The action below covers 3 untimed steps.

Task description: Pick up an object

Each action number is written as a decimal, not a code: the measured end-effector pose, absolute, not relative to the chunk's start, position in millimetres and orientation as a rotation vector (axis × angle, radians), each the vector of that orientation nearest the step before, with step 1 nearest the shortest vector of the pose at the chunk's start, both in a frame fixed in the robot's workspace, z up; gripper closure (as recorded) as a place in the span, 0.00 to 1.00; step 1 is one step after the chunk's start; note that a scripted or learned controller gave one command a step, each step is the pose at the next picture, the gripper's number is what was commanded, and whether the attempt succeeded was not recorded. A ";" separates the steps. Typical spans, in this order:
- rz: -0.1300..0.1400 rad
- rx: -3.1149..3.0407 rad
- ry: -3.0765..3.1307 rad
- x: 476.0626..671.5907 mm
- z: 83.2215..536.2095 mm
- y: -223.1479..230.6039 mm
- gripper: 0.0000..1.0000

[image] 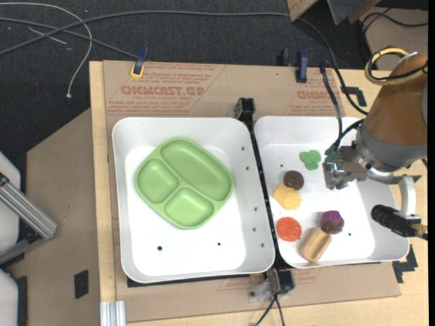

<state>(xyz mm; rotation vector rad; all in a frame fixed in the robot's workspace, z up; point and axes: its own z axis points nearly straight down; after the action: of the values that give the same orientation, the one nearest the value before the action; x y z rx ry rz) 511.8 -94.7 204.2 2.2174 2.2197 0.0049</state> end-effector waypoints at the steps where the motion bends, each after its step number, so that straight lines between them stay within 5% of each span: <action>1: 0.005 2.217 2.220 513.0 253.6 -94.7 1.00; 3: 0.002 2.217 2.227 528.2 234.2 1.5 1.00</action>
<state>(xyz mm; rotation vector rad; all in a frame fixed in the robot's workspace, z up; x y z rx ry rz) 528.2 1.5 234.2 2.2165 2.2269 0.0023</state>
